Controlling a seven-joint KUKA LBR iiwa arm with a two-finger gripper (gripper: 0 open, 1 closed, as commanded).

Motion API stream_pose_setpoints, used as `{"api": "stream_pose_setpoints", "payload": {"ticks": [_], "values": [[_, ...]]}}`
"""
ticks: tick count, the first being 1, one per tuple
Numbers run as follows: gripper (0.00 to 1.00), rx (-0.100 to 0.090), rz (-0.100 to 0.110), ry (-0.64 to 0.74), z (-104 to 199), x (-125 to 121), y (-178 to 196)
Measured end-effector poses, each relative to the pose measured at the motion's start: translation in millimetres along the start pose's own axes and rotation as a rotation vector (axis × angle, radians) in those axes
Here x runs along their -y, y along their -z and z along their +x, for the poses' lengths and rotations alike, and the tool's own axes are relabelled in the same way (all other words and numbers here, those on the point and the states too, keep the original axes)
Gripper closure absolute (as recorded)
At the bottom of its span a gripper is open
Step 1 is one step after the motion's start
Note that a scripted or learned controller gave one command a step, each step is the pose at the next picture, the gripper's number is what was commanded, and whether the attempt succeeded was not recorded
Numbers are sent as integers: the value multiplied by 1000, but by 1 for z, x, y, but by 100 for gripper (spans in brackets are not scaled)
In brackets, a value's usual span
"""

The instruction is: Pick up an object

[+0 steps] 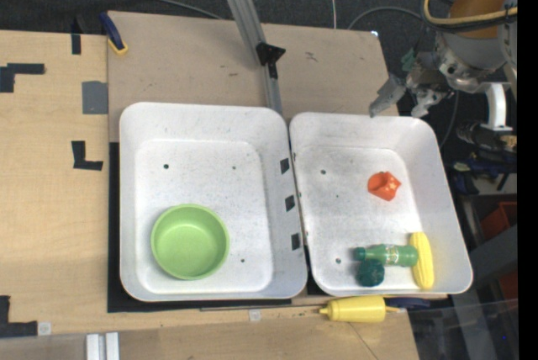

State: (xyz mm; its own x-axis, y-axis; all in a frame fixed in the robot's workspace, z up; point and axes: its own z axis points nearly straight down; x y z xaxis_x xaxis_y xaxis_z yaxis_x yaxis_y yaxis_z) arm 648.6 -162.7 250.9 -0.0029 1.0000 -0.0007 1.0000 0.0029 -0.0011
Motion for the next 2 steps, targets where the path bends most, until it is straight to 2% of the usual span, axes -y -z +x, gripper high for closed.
{"api": "stream_pose_setpoints", "payload": {"ticks": [1, 2], "values": [[0, 1, 0, -1, 0, 0, 0], [0, 0, 4, -1, -2, 1, -44]]}}
